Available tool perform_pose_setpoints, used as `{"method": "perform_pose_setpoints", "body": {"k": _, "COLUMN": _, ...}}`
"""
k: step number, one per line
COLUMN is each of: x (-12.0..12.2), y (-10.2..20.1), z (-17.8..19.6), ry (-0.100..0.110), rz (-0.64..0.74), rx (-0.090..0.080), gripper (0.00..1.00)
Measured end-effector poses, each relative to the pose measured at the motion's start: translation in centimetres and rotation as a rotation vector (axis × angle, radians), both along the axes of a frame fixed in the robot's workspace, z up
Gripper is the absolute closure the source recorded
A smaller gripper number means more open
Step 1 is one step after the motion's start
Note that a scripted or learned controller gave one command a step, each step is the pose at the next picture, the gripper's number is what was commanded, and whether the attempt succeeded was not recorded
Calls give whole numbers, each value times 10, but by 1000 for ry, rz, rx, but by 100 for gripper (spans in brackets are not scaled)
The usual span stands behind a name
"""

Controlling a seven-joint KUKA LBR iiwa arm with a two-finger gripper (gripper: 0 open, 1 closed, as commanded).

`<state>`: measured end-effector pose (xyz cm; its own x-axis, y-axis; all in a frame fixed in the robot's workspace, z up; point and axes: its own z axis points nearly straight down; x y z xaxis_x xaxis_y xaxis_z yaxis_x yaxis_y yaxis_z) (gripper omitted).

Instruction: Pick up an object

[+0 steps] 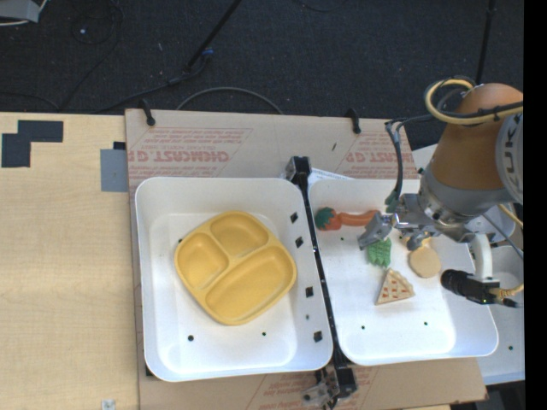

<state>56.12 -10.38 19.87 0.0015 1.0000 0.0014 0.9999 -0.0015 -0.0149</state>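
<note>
The pincer [379, 231] is seen low in the right bin [427, 336], directly over the green toy [379, 252] and beside the carrot [346, 219]; whether it is spread or pressed together cannot be told, and nothing is seen held. The pizza slice [394, 288] and tan round piece [424, 262] lie just beside, so the crowding probably dictates a steep approach. The yellow divided plate [235, 266] is left alone in the left bin [171, 331].
</note>
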Motion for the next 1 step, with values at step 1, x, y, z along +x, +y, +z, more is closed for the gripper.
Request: {"method": "perform_pose_setpoints", "body": {"k": 1, "x": 3, "y": 0, "z": 7, "ry": -13, "rz": 2, "rx": -1, "gripper": 0}}
